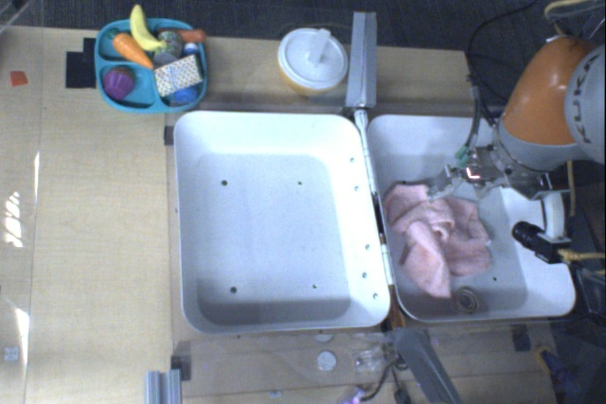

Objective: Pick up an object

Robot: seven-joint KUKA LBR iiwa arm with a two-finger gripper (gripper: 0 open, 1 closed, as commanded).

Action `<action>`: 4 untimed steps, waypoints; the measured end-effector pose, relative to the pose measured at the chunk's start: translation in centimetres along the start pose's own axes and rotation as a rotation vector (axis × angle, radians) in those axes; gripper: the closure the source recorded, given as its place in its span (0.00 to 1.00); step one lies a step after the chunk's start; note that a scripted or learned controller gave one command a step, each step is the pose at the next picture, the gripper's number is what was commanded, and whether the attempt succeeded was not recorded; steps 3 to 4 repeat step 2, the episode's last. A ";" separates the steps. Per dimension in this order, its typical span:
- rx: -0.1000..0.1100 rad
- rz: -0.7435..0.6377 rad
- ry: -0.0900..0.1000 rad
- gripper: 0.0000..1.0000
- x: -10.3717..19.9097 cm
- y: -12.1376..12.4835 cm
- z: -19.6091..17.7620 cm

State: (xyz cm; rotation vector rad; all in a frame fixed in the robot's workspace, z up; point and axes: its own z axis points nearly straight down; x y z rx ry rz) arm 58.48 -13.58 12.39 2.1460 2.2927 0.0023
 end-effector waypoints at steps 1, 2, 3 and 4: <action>-0.018 -0.101 -0.005 0.00 2.9 -2.9 3.1; -0.017 -0.080 -0.003 0.00 4.7 3.1 3.2; -0.017 -0.080 -0.003 0.00 4.7 3.1 3.2; -0.017 -0.080 -0.003 0.00 4.7 3.1 3.2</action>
